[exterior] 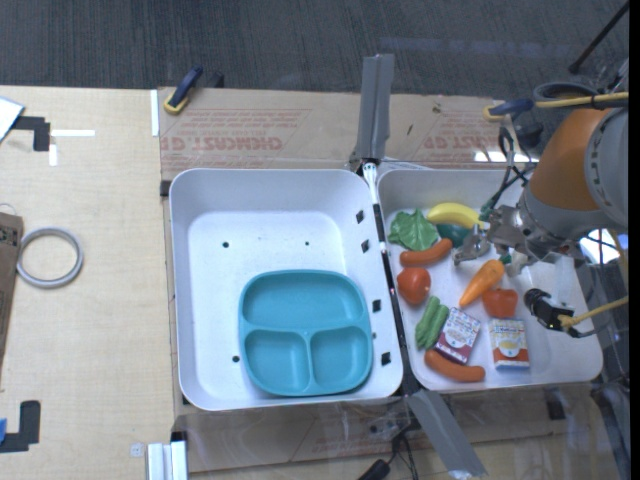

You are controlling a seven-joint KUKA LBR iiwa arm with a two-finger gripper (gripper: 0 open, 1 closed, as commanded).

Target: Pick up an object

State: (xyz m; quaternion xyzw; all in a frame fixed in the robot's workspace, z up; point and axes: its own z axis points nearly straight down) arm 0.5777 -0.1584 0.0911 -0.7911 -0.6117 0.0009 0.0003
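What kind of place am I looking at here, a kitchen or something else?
Most likely a robot test bench, not a kitchen: a robot arm reaches over two white bins, the food looks like toys, and a roll of tape lies nearby.

Bench surroundings and the tray in the left bin

A teal divided tray (305,344) with three compartments lay flat in the left white bin (200,218), toward its near side. Brown cardboard (270,128) printed with red lettering lay under and behind the bins. To the left, on the pale wooden bench (90,368), a roll of tape (47,257) rested flat, well apart from the bins. A blue and yellow tool (183,89) sat at the cardboard's far left corner. A grey upright post (376,108) stood behind the gap between the bins.
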